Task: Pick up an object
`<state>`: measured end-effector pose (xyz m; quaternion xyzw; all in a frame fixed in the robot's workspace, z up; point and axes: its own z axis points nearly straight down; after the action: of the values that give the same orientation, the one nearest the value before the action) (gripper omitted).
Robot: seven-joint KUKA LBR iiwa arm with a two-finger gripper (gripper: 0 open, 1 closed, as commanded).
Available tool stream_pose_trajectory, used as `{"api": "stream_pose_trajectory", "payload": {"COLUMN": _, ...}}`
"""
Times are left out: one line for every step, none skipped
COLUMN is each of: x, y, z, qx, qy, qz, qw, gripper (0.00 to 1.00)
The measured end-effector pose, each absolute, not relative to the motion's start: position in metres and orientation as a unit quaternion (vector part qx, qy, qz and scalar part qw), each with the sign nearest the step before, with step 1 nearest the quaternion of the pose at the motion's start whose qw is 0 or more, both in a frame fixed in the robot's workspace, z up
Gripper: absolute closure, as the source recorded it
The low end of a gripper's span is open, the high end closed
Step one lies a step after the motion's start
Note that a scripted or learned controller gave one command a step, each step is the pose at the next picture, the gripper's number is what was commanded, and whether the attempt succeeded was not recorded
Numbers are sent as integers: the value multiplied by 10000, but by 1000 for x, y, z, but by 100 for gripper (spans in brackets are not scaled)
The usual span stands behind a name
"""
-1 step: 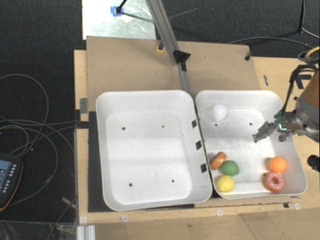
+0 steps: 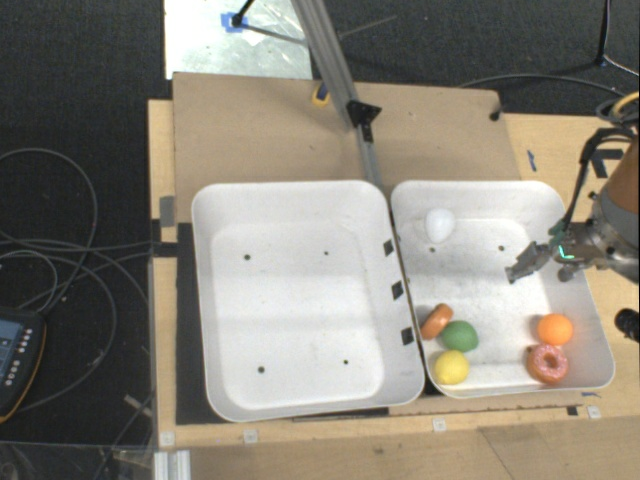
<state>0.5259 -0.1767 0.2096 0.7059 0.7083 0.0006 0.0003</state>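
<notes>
The right bin (image 2: 480, 200) holds several small objects. A white rounded piece (image 2: 439, 224) lies near its back left. An orange oblong piece (image 2: 437, 320), a green ball (image 2: 459, 335) and a yellow ball (image 2: 451, 367) cluster at the front left. An orange ball (image 2: 555, 329) and a pinkish ring-shaped donut (image 2: 547, 363) sit at the front right. My gripper (image 2: 543, 270) hovers over the bin's right side, above and behind the orange ball. Its two fingers stand apart, open, with nothing between them.
The left bin (image 2: 215, 268) lies beside the right one, its right wall touching it. A grey pole (image 2: 330, 48) slants down from the top to the bins' shared back corner. Cables trail on the dark floor at left.
</notes>
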Motion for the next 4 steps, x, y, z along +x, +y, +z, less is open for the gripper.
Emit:
{"api": "stream_pose_trajectory", "payload": {"x": 525, "y": -175, "z": 147, "qx": 7069, "qy": 7073, "qz": -10, "qw": -23, "gripper": 0}}
{"api": "stream_pose_trajectory", "payload": {"x": 524, "y": -175, "z": 94, "qx": 7070, "qy": 7072, "qz": -8, "qw": -20, "gripper": 0}}
{"api": "stream_pose_trajectory", "payload": {"x": 526, "y": -176, "z": 108, "qx": 7072, "qy": 7070, "qz": 10, "qw": 11, "gripper": 100}}
{"api": "stream_pose_trajectory", "payload": {"x": 528, "y": -175, "z": 173, "qx": 7052, "qy": 7090, "qz": 19, "qw": 36, "gripper": 100}}
